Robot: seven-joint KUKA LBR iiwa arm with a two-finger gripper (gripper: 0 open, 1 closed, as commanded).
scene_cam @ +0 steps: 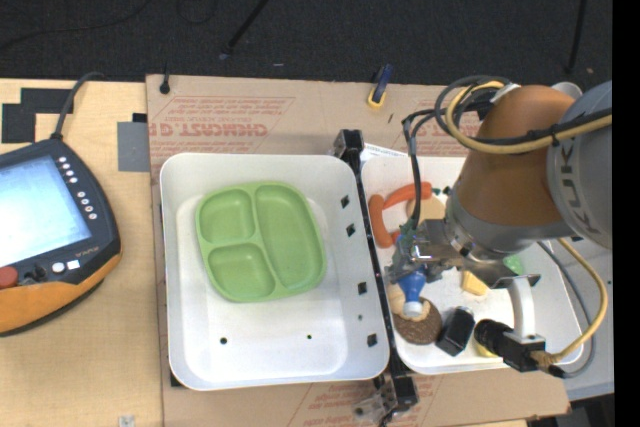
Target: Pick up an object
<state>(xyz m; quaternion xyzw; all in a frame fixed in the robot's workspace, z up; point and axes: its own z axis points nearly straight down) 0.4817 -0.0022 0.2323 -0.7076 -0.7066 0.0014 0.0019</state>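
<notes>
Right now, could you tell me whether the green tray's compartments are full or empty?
Empty. The green tray lies flat in the left bin, and all three compartments show bare green plastic with nothing in them.

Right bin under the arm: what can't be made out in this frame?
- Gripper: in the camera view the wrist covers its fingers, so open, shut or holding is unclear.
- Right bin: the arm hides much of its floor and anything lying there.
- Orange piece: its right end runs under the arm.
- Small yellow and green bits beside the wrist: too little shows to name them.
</notes>
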